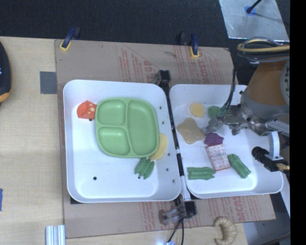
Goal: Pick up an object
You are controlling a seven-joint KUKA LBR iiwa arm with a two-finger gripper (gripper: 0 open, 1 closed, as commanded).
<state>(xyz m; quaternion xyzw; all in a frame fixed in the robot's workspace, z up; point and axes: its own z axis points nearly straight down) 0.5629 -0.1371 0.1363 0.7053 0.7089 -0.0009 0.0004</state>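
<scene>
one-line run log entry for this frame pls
stage: reaching | gripper: low in right bin, above purple piece | grasp: none visible | left bin: green divided plate

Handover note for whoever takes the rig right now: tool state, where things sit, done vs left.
Tool: low in the right bin, beside the purple piece and a green piece; nothing seen held.
Right bin also holds: tan slab, yellow disc, pink packet, two green pods.
Left bin: green divided plate, red piece.
Done: no pick yet. Left: grasp and lift one item.
</scene>
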